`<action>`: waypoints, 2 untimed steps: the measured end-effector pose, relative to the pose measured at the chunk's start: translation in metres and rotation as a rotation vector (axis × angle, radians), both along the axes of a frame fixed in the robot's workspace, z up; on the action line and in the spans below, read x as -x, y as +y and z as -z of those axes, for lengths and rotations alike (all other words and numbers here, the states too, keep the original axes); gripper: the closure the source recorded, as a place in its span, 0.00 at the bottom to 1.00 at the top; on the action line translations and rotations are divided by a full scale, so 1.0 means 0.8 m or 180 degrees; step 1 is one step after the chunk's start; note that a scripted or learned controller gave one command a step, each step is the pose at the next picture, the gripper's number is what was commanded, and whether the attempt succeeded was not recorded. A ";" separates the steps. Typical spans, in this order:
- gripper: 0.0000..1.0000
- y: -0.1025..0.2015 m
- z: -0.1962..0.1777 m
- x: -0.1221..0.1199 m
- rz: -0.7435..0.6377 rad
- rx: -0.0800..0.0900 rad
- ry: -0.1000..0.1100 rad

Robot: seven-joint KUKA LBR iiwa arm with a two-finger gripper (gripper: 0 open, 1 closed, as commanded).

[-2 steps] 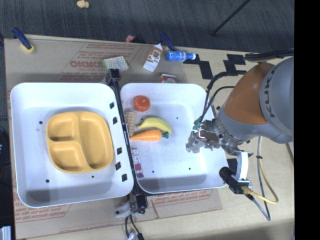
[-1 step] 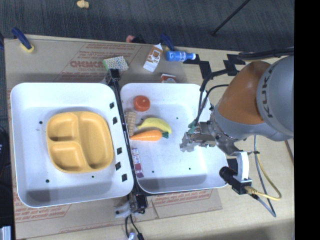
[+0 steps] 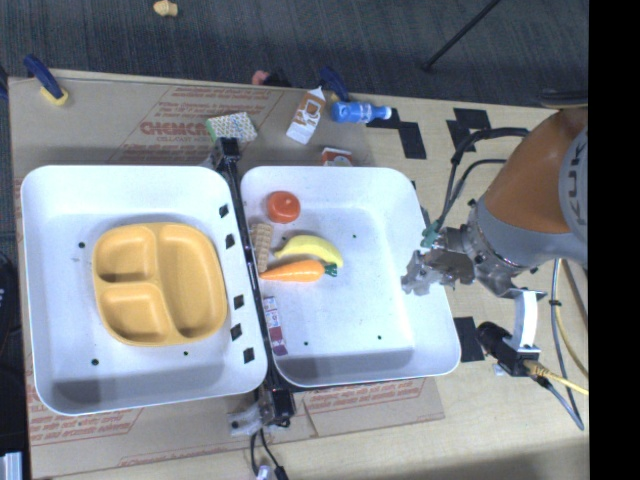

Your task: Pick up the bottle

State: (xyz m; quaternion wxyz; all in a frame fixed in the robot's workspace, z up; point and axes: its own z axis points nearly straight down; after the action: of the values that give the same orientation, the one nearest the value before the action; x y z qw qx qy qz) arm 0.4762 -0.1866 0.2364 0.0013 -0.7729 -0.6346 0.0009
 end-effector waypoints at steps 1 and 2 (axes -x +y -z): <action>1.00 0.022 0.064 0.000 -0.0184 -0.0005 0.0005; 1.00 -0.006 0.058 0.000 0.0577 0.0000 0.0000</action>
State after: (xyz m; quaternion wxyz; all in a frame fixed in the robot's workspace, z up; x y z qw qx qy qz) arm 0.4760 -0.1916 0.1903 0.0013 -0.8271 -0.5620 0.0009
